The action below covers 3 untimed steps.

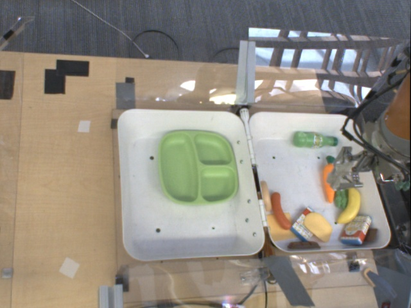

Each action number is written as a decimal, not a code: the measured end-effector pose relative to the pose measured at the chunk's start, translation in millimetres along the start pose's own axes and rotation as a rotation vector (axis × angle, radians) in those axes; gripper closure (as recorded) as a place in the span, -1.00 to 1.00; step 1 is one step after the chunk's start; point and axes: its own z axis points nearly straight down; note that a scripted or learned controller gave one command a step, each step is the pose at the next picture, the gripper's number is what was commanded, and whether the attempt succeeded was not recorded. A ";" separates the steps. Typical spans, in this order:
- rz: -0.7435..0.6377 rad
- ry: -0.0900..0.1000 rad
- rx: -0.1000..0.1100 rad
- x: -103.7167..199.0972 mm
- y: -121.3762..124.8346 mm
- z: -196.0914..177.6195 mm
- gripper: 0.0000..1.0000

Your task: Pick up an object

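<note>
One gripper [342, 175] (finger state unreadable) hovers over carrot [329, 182] and banana [350, 206].

Reaching in from the right, arm [393, 124] bent low, gripper [345, 174] pointing down, metal fingers [340, 165] close together.

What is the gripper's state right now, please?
Gripper: cannot be told; it sits over the carrot and banana in the right bin.
</note>
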 end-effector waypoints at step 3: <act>0.321 0.014 -0.002 15.9 49.0 3.7 1.00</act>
